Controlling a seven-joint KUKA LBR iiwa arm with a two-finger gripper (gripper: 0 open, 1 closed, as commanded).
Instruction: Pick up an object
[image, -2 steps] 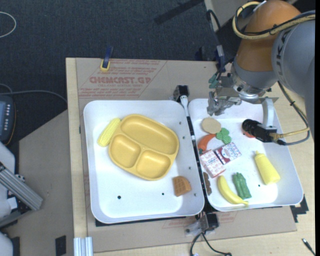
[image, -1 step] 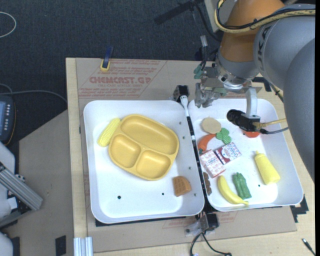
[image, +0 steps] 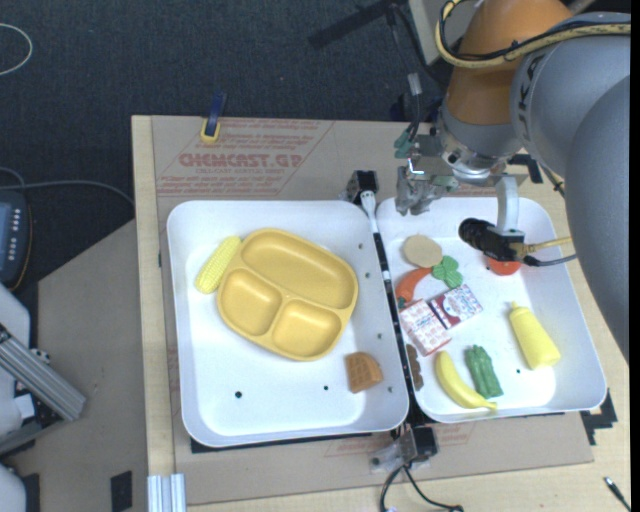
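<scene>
I was looking at a robotics lab, not a kitchen: two white bins (image: 190, 330) sat on a cardboard-covered bench (image: 260, 160) over dark carpet, loose cables (image: 60, 185) trailed at nine o'clock, aluminium framing (image: 40, 380) showed at eight, and the food, like the banana (image: 455, 380), was plastic toys

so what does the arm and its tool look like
The arm is bulky, rounded and grey, with an orange band above the wrist. A yellow cable loops beside the band. The tool is a small metallic grey assembly with teal-green parts at its side.
</scene>
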